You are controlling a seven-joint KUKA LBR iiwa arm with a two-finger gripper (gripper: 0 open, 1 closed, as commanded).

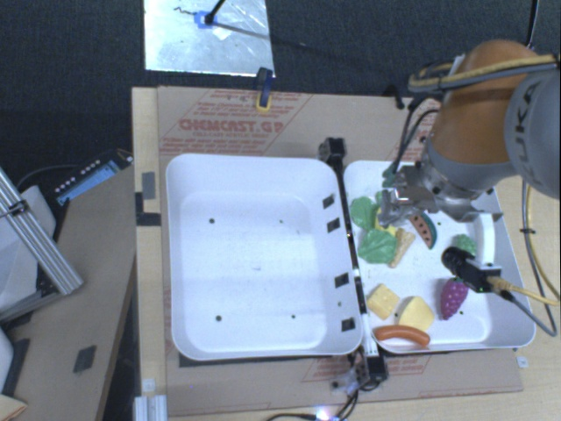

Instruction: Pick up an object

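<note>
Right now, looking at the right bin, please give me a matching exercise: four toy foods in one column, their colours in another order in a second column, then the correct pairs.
Things:
1. grapes
2. sausage
3. cheese wedge
4. leaf

Colours:
A. green
B. yellow
C. purple
D. orange-red

All four lie in the right bin.

Pairs: 1-C, 2-D, 3-B, 4-A
</note>
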